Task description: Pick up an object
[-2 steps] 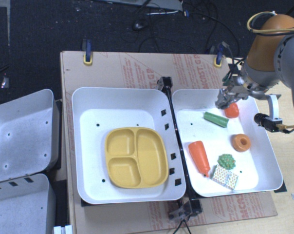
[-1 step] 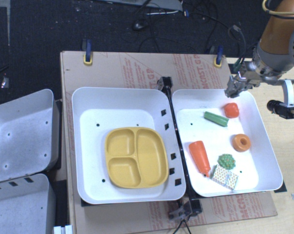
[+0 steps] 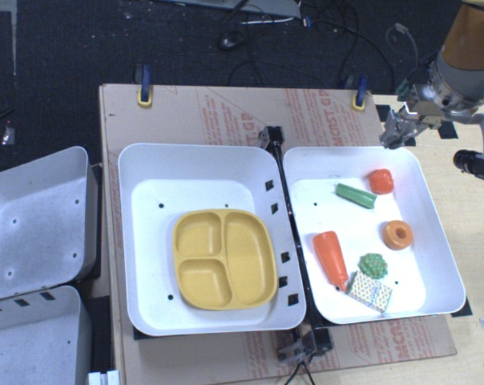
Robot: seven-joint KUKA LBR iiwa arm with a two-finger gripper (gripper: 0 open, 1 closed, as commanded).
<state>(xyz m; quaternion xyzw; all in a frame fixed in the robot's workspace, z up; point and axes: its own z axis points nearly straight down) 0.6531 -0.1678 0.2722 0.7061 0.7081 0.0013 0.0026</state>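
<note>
My gripper (image 3: 396, 131) hung above the right bin's (image 3: 442, 239) far corner, its state unclear, clear of the toys for approach.

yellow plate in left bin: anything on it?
Empty. The yellow plate shows three bare sections; all the toy food lies in the right bin.

Arm (image 3: 473, 38) cut off at top right edge, hand (image 3: 396, 132) fingers too small to tell

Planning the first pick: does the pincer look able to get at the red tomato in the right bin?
Probably yes. The pincer hangs just beyond the bin's far rim, close to the tomato, which lies uncovered, with only the green pepper beside it.
</note>
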